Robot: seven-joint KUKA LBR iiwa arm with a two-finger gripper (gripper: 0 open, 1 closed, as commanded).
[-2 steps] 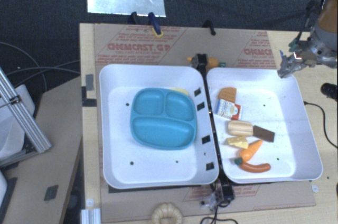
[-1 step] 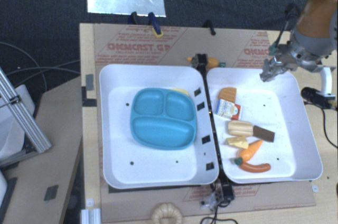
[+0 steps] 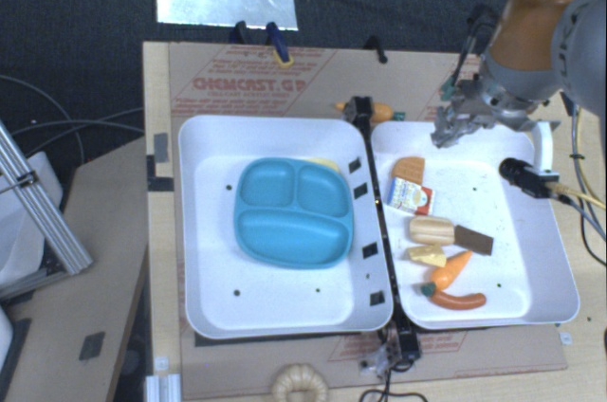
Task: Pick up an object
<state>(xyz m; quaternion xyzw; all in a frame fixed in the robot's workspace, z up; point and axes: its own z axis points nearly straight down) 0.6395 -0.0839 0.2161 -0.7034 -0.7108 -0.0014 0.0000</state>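
Observation:
The right bin (image 3: 531,296) holds several toy foods. A tan bread slice (image 3: 410,169) lies near its back left, with a small red and white carton (image 3: 409,195) just in front of it. Further forward lie a beige roll (image 3: 432,228) against a dark brown block (image 3: 474,240), a pale yellow piece (image 3: 427,255), an orange carrot (image 3: 451,269) and a red sausage (image 3: 458,300). My gripper (image 3: 446,136) hangs over the back edge of the right bin, behind and to the right of the bread slice, with nothing seen in it.
The left bin (image 3: 204,286) carries a blue divided plate (image 3: 292,211) with a yellow piece (image 3: 326,164) peeking out behind it. An orange and yellow object (image 3: 377,114) lies just behind the divider between the bins. A woven ring (image 3: 303,383) sits on the bench front.

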